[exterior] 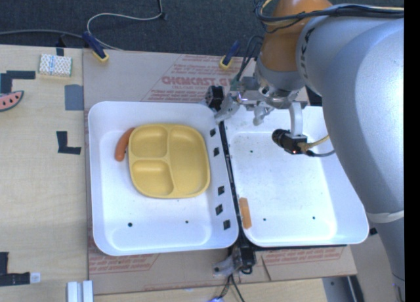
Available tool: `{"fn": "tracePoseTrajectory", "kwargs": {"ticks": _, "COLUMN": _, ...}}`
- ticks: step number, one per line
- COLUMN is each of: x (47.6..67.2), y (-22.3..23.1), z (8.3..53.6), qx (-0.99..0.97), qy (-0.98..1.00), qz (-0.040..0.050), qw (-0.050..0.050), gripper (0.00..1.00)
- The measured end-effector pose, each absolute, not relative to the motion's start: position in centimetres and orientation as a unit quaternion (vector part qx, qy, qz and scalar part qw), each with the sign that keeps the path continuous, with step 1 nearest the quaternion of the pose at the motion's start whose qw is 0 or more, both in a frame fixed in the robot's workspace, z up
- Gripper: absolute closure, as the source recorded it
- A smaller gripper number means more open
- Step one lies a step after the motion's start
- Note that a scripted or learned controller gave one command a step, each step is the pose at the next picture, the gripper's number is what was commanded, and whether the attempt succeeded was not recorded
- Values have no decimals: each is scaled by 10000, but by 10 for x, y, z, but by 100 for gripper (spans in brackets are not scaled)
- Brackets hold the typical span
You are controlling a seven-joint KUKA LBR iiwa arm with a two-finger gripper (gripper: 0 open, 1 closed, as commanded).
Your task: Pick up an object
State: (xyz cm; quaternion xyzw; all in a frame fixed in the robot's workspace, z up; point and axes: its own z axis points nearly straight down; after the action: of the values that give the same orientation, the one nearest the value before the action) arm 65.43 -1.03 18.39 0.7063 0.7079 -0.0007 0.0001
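Observation:
A yellow divided plate point(168, 161) lies in the left bin point(108, 228), with an orange sausage-shaped piece point(121, 146) resting against its left rim. A second small orange piece point(245, 213) lies at the left wall of the right bin point(328, 225), near its front. My gripper point(252, 109) hangs over the back left corner of the right bin, close to the divide between the two bins. It is well apart from both orange pieces and the plate, and I see nothing in it.
The grey arm point(367, 97) covers the right bin's back right part. On the bench to the left lie a small patterned block point(55, 65), a watermelon-slice toy point(9, 100) and black tape marks. Blue clips point(95, 46) and cables sit behind the bins.

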Motion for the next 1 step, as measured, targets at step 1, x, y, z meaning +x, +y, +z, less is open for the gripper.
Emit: {"fn": "tracePoseTrajectory", "kwargs": {"ticks": 1, "x": 668, "y": 34, "z": 184, "qx": 7062, "qy": 7080, "qz": -6, "qw": -3, "gripper": 0}}
